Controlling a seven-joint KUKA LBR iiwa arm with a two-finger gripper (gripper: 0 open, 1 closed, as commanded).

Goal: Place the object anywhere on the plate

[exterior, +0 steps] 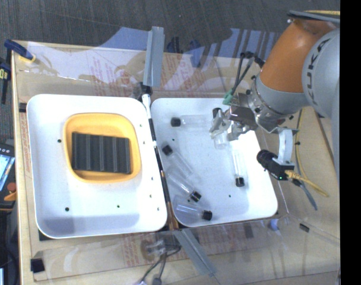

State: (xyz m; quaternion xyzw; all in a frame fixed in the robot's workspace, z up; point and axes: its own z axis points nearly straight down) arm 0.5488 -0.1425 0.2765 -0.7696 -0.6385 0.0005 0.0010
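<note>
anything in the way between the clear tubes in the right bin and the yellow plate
Only the raised rims where the two shallow white bins meet, between the clear plastic tubes with black caps and the yellow plate with a dark ribbed insert. Nothing else visible blocks a lifted carry.

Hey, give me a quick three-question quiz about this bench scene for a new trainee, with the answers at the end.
1. True or false: the yellow plate lies in the left bin.
2. Which bin holds the clear tubes: A left, B right?
3. Fill in: the end effector is over the ___ bin.

Key: 1 true; 2 B; 3 right.
</note>
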